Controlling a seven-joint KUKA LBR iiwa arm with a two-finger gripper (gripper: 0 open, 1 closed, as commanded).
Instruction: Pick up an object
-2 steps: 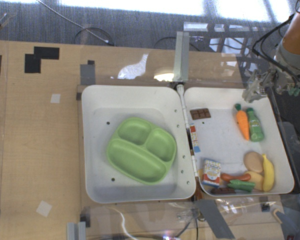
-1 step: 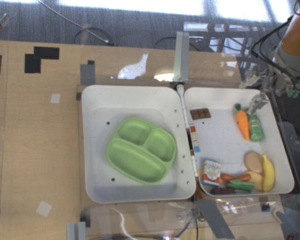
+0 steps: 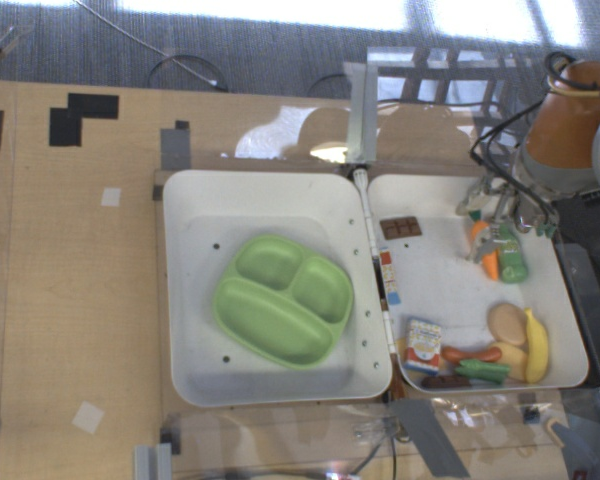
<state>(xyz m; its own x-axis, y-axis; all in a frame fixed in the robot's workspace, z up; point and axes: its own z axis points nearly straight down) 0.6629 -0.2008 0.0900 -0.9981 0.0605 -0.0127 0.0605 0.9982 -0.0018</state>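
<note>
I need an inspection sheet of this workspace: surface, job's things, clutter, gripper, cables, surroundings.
Surface: wooden bench bearing two white bins, left bin and right bin.
Job's things: in the right bin, a brown bar, small box, banana, egg-like piece, green and orange pieces under the gripper.
Clutter: green divided plate in the left bin.
Gripper: gripper low over the right bin's far right part; grasp cannot be judged.
Cables: black cables at the wrist; another cable beyond the bench.
Surroundings: grey floor, metal frame.
</note>
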